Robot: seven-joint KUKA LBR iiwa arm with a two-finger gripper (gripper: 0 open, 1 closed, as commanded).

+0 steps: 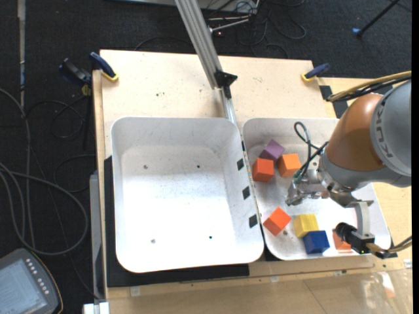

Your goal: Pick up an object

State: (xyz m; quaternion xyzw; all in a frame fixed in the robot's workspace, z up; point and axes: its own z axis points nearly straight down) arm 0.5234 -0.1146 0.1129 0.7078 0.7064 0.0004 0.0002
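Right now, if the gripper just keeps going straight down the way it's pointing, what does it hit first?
Probably the bare floor of the right bin. The gripper points down over a gap between the orange block above it and the yellow block below. Depth is hard to judge, so it might clip the yellow block.

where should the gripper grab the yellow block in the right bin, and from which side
Take the yellow block from straight above, fingers closing on its left and right faces. The blue block sits tight against its near edge, so that side looks blocked; the orange block to the left stands slightly apart.
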